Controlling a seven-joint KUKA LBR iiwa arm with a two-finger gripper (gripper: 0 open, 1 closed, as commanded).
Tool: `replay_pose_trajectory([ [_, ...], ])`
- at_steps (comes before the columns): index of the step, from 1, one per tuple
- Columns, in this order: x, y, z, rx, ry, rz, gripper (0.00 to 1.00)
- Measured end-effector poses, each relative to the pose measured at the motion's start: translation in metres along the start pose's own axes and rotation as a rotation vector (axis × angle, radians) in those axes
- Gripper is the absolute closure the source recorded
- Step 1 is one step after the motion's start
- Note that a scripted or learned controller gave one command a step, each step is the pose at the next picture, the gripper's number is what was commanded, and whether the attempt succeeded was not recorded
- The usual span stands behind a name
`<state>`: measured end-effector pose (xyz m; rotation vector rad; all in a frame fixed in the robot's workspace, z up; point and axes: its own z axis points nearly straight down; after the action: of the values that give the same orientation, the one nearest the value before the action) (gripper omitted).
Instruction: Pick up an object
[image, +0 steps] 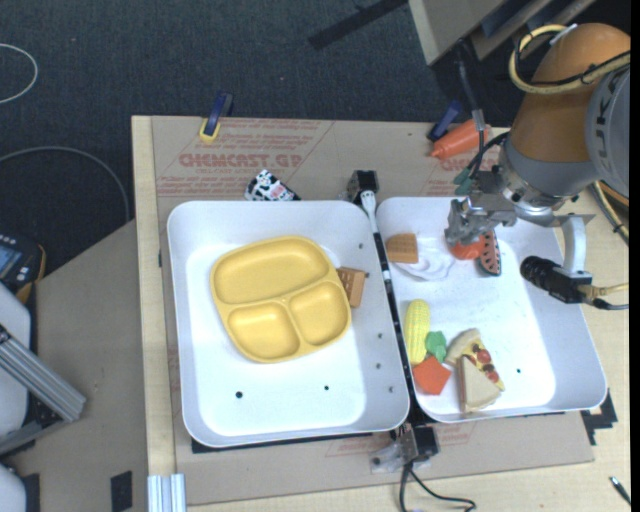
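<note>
My gripper (465, 236) hangs over the far part of the right bin (560, 350). Right under its tip lies a small red-orange piece (464, 249), touching or nearly touching it. A watermelon slice (489, 256) lies just to its right. Left of the gripper sit a brown toast block (402, 248) and a thin white piece (431, 266). Nearer the front are a corn cob (417, 329), a green and red pepper (433, 364) and a pizza slice (477, 370).
The left bin (200, 370) holds a yellow divided plate (279, 297) with a small brown piece (351, 285) at its right side. Behind the bins lie a black-and-white toy (268, 187), a black item (362, 183) and an orange item (456, 141).
</note>
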<state>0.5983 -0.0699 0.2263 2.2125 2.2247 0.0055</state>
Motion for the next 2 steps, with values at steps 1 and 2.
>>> replay_pose_trajectory([
  [1,0.043,0.036,-0.007,-0.001,0.001,0.000,1.00],
  [2,0.099,0.063,0.006,0.001,0.000,0.000,1.00],
])
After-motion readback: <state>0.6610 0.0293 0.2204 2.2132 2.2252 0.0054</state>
